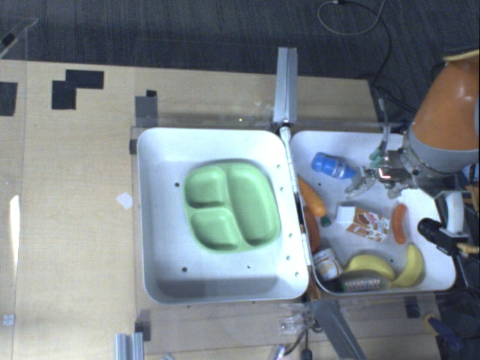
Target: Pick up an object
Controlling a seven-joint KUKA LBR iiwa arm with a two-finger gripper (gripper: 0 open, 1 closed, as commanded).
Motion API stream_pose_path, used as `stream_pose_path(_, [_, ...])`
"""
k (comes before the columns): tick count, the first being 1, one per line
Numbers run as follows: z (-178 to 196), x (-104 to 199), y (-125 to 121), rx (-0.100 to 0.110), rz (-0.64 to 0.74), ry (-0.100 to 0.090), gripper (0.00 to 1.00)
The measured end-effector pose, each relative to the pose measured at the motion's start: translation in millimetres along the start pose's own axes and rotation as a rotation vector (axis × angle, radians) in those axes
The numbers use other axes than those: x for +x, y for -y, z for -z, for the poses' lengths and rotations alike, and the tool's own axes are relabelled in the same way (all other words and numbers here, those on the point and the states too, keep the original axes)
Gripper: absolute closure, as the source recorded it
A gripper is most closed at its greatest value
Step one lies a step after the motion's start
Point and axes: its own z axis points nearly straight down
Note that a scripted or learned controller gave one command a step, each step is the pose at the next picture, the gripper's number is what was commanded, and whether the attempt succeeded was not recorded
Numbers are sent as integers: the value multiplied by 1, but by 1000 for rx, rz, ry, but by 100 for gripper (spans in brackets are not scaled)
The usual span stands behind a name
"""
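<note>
Gripper [377,172] is hovering over right bin [447,277], fingers spread, holding nothing; blue bottle [332,166] is lying nearest, so I'd be centring before descending.

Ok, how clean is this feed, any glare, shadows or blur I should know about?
Camera view: bright glare washes out the left bin's rim and floor; a soft shadow falls on the bin floor near the green tray; the claw and small items in the right bin look slightly soft, labels unreadable.
</note>
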Motion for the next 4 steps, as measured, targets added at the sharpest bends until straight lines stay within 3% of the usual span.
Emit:
stream_pose_path(1, [-116, -23, 9, -4, -120, 0, 0])
stream_pose_path(2, [-105, -22, 7, -7, -120, 0, 100])
stream_pose_path(3, [43, -70, 10, -4, -143, 2, 100])
stream_pose_path(4, [87, -97, 26, -3, -181, 2, 100])
